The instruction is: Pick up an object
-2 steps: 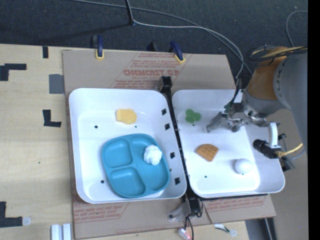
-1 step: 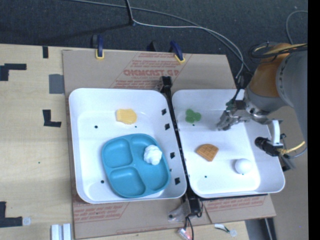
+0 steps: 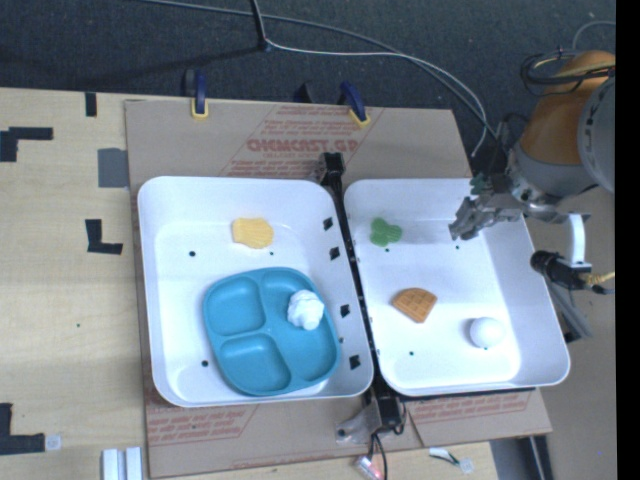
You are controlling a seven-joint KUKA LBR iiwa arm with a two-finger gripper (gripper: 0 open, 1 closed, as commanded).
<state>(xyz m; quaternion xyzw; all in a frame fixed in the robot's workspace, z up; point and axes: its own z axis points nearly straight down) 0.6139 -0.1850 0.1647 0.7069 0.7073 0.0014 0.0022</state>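
at the bottom of the frame, in the right bin [image 3: 545,363], i see a white ball [image 3: 485,332] toward the lower right corner and an orange waffle-like piece [image 3: 414,304] just up and left of it. in the left bin [image 3: 160,268] a blue divided tray [image 3: 265,333] carries a white crumpled lump [image 3: 306,310], with a yellow piece [image 3: 253,232] above it. higher up, a green toy [image 3: 385,232] lies near the right bin's upper left. my pincer [image 3: 468,222] hangs right of it, holding nothing; how wide it stands i cannot tell. i judge the green toy the easiest target: centre over it, descend straight, stay off the bin wall.
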